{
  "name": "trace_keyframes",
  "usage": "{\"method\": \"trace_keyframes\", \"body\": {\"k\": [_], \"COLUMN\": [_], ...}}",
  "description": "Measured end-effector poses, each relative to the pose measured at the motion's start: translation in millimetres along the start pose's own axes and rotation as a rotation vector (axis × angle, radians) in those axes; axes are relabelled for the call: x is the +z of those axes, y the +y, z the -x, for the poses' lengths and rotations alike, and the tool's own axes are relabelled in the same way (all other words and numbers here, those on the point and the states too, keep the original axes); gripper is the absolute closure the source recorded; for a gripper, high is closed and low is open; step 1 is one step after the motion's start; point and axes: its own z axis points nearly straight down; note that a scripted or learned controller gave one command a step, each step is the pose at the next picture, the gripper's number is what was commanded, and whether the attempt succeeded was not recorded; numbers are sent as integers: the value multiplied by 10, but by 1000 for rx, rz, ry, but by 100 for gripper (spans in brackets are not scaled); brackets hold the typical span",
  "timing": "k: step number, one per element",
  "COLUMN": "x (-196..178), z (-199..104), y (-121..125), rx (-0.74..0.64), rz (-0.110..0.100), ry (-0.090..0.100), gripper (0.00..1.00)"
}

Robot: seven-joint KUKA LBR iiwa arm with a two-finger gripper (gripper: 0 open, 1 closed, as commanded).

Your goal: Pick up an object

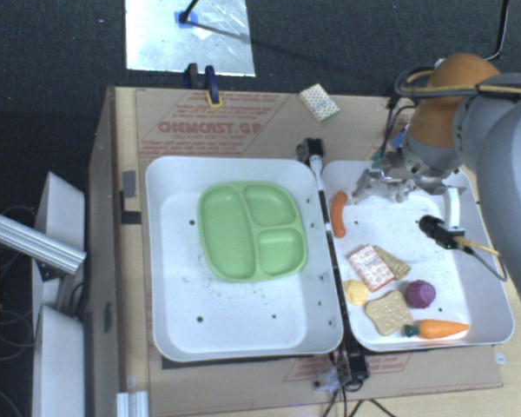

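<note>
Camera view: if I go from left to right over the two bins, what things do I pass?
green divided plate → orange sausage → pink checked packet → purple toy

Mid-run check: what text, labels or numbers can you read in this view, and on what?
"CHEMCAST GP": large red print on the brown board behind the left bin; last letters uncertain.
Smaller red lines above and below it: too blurred to read.
Red-and-white packet in the right bin: markings too small to read.
</note>
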Motion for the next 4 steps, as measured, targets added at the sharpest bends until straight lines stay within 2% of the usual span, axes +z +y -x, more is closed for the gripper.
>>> {"method": "trace_keyframes", "body": {"k": [4], "x": [1], "z": [-107], "y": [0], "rx": [-3], "rz": [0], "ry": [0], "gripper": [0]}}
